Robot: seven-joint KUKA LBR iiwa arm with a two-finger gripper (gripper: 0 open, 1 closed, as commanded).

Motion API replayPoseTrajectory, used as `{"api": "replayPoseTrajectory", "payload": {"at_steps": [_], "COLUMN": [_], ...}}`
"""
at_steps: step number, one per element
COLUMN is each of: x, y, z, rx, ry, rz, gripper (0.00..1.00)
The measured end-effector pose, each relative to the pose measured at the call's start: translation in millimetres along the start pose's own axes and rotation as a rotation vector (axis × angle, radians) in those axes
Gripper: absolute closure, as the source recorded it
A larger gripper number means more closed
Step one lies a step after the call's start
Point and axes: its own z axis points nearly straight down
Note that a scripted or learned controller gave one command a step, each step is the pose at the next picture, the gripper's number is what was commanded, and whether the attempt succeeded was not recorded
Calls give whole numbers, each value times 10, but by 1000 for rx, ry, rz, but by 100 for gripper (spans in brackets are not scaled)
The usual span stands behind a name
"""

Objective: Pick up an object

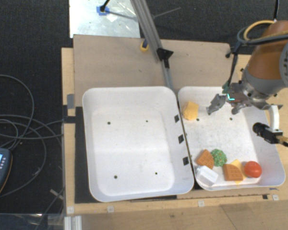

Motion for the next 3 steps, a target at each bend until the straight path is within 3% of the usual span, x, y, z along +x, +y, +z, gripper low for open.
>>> {"api": "replayPoseTrajectory", "payload": {"at_steps": [1,3], "x": [-3,-61], "y": [8,43], "z": [-20,1077], "rx": [-4,0], "ry": [-1,-1], "rz": [1,3], "gripper": [0,0]}}
